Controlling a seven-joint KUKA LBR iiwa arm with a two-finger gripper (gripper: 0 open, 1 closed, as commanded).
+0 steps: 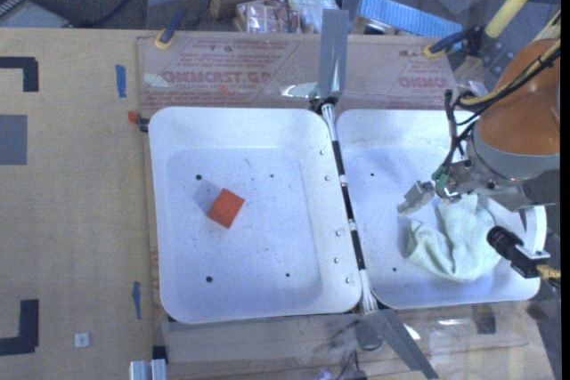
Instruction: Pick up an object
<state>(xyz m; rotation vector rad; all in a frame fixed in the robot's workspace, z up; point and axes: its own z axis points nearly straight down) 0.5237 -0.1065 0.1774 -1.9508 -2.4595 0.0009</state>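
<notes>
We hover our gripper [426, 194] low over the crumpled white cloth [450, 240] in the right white bin [392, 129], approaching; finger state unclear. Next: descend and close.

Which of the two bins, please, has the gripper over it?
The right bin, the one holding the white cloth. The gripper hangs over it beside the cloth; the left bin holds an orange block.
</notes>
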